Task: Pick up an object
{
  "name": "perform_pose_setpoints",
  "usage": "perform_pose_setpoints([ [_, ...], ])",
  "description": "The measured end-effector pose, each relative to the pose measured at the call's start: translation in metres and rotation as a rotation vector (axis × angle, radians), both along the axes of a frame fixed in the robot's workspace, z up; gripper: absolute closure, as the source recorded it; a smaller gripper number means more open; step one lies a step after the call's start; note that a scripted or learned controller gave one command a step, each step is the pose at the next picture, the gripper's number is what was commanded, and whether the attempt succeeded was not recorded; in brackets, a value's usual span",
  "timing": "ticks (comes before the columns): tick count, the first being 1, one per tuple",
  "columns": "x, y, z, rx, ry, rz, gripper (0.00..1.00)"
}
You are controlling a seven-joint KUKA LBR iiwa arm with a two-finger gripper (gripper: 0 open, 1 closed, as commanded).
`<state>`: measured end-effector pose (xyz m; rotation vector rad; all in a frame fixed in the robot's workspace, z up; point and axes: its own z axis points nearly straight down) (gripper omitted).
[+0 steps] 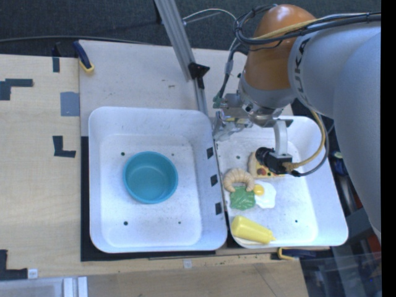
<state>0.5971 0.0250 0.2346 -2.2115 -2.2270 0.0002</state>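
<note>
Evidently set for choosing, the pincer [228,124] hangs near the right bin's [322,228] upper-left corner, grip unreadable, above the croissant [238,177], green toy [242,198] and yellow toy [250,229] clustered lower-centre.

The arm [322,60] reaches over the right bin [309,228], which holds a croissant [237,177], green leaf [242,198], fried egg [266,195] and yellow corn cob [250,229]. The left bin [105,228] holds a blue bowl [151,177].
</note>
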Motion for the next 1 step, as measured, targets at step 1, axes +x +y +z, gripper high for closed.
perform_pose_setpoints([
  [1, -0.0189, 0.0532, 0.0079, 0.0, 0.001, 0.001, 1.0],
])
